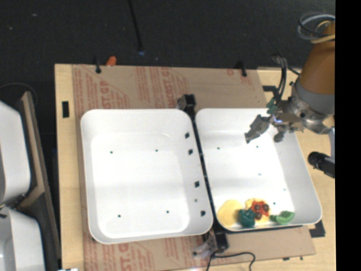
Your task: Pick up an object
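Note:
My gripper point(265, 132) hangs over the far part of the right bin point(231, 123), its two fingers spread apart and open with nothing between them. A small pile of objects lies at the near edge of that bin: a pale yellow piece point(228, 210), a teal object point(246, 217), a red and orange object point(259, 207) and a green object point(284, 216). The gripper is well away from the pile, toward the far side of the bin.
The left bin point(141, 174) sits beside the right one, with a black clip divider point(197, 162) between them. Both rest on a cardboard sheet point(141, 89) on the bench. White fixtures point(11, 151) stand at the left edge.

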Controlling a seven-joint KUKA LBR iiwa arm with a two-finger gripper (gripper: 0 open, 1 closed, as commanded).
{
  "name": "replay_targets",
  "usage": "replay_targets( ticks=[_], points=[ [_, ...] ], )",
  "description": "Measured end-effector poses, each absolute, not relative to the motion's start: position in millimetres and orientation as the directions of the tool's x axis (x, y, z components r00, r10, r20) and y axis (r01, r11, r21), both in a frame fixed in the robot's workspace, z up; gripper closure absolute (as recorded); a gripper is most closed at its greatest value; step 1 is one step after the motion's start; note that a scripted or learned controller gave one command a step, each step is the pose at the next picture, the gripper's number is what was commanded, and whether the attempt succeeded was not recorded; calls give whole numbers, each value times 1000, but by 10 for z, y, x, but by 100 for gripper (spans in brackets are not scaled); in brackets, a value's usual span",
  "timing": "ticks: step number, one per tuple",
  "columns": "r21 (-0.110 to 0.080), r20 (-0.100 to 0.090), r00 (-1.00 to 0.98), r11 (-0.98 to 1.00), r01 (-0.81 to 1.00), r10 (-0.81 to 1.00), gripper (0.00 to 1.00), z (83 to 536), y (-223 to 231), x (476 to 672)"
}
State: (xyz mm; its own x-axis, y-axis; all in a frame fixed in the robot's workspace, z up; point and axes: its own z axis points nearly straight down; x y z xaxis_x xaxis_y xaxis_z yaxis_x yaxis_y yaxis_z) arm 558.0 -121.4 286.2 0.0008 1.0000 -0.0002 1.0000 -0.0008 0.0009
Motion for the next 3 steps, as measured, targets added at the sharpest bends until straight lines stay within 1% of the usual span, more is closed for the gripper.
replay_targets(
  ticks=[1,2,3],
  points=[
    [-6,0,6,-6,1000,1000,0,2201,-1619,4950],
    [2,-1,1,-1,1000,1000,100,2333,-1603,4979],
    [1,-1,2,-2,1000,1000,0,2329,-1603,4977]
  ],
)
